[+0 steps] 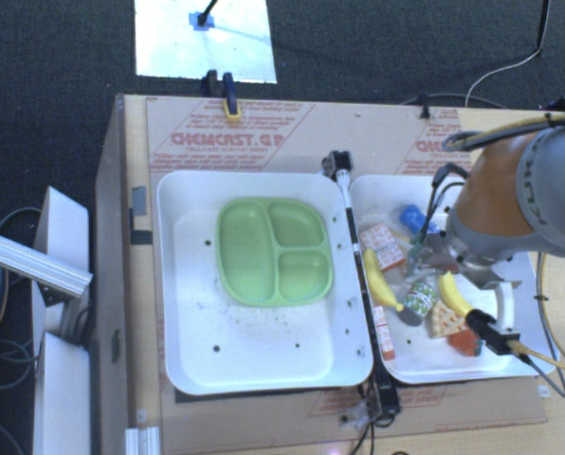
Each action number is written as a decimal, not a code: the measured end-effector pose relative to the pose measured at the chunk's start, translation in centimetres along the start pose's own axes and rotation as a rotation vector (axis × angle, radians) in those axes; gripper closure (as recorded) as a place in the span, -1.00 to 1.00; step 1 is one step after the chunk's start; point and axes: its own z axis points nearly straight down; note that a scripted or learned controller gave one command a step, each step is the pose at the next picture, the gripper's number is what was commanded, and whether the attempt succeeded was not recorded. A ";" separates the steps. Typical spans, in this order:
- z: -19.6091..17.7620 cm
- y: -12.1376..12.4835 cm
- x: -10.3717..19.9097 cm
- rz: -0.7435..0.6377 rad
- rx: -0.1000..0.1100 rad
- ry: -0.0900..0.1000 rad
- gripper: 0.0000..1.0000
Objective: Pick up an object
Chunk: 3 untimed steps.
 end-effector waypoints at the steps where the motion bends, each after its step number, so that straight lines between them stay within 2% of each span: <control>1: -13.8 -1.8 3.1 -0.002 -0.003 -0.001 1.00; 2: -9.6 -0.3 -3.0 0.001 0.003 -0.002 1.00; 3: -9.6 -0.3 -2.9 0.000 0.002 -0.001 -1.00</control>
